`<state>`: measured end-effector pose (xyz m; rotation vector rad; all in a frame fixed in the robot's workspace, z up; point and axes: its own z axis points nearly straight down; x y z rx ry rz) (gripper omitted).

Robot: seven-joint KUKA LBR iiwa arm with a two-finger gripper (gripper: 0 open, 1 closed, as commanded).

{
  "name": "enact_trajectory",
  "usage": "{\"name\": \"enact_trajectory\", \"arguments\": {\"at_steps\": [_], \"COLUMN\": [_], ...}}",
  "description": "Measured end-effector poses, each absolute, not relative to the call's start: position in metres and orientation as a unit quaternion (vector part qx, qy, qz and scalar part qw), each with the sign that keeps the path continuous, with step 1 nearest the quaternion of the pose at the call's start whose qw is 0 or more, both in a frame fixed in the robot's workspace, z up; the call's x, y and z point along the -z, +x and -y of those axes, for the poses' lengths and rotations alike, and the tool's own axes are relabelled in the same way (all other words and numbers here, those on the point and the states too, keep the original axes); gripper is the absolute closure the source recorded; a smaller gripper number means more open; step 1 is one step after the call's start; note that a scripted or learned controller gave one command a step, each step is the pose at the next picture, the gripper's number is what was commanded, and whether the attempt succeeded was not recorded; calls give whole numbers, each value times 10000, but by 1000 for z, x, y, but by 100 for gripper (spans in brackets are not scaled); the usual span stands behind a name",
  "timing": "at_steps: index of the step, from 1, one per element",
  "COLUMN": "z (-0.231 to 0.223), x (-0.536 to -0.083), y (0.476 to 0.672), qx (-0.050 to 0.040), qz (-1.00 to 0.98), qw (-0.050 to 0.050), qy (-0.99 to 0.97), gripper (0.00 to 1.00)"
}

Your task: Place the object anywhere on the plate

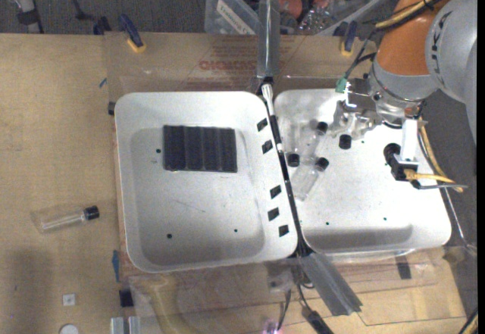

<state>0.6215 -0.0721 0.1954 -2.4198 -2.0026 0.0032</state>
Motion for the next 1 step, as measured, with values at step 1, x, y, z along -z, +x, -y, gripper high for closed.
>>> {"name": "enact_trajectory", "arguments": {"at_steps": [1], "z": [-36], "x": [-184], "y": [667], "qx": [5], "qz": [6725], "qw": [-3], "qy": [-7401], "gripper": [100]}}
